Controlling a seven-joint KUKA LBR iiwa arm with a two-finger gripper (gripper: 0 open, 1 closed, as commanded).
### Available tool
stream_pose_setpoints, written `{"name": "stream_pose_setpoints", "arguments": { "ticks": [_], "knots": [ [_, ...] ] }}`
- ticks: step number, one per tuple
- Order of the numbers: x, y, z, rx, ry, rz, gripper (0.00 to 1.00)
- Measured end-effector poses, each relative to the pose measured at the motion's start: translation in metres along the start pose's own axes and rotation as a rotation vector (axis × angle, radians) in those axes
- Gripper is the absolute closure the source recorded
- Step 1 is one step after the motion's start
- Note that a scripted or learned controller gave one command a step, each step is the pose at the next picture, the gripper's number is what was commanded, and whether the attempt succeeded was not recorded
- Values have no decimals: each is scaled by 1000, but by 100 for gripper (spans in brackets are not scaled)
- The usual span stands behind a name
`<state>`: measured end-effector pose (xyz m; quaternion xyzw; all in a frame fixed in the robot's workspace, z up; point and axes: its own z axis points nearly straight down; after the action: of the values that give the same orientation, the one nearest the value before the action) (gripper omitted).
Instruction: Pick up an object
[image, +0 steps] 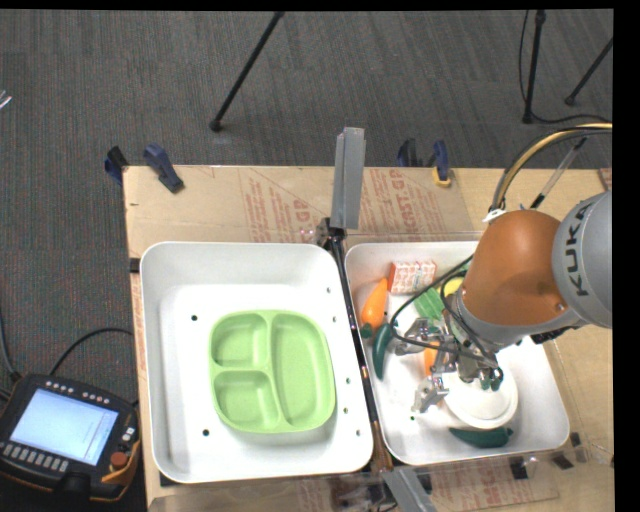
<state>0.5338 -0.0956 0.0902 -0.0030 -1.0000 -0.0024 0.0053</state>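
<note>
On the cardboard-covered surface (250, 200), the left white bin (165, 350) holds a light green three-compartment plastic tray (272, 372). In the right white bin (545, 400) lie an orange carrot-shaped toy (374, 303), a dark green curved pepper-like toy (384, 348), a small red-and-white printed box (412, 274) and a white round bowl (484, 405). The claw (440, 385) hangs low just beside the bowl; whether it is spread or pinching anything I cannot tell. The toys crowd together, so it may strike the bowl's rim or nudge pieces aside and come up with nothing.
</note>
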Motion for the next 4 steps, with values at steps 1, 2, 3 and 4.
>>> {"name": "stream_pose_setpoints", "arguments": {
  "ticks": [1, 2, 3, 4],
  "knots": [
    [0, 1, -6, -2, 4, -4, 100],
    [-41, -4, -16, 3, -8, 348, 100],
    [-41, -3, -16, 2, -8, 347, 0],
    [1, 8, 8, 2, -2, 326, 0]
  ]
}}
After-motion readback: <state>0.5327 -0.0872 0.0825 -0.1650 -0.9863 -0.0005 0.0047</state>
